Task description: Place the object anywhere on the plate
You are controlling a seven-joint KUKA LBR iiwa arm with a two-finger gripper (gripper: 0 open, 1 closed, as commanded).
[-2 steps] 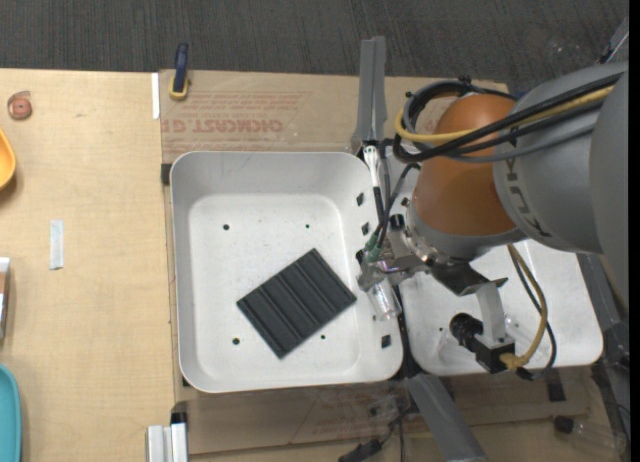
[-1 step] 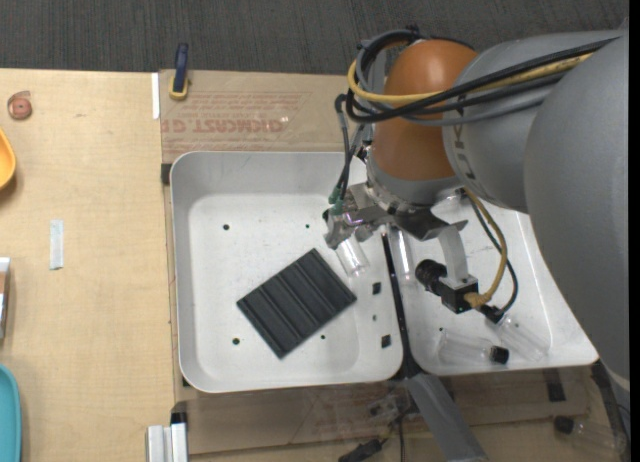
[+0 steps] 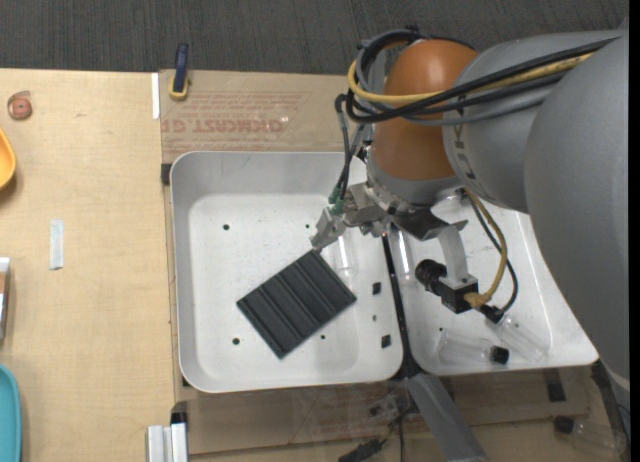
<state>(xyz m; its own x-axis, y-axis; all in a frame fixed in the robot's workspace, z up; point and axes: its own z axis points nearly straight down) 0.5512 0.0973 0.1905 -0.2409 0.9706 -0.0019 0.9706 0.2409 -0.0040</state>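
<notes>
Risk lies in the end effector, whose finger state I cannot tell, hovering at the dark ribbed plate's upper corner and nudging it within the left bin.

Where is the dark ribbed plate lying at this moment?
The dark ribbed plate lies tilted on the floor of the left white bin, toward its lower right part, just below and left of the gripper.

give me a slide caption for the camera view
KUKA arm's gripper poised over the left bin, just above a black ribbed plate.
</notes>
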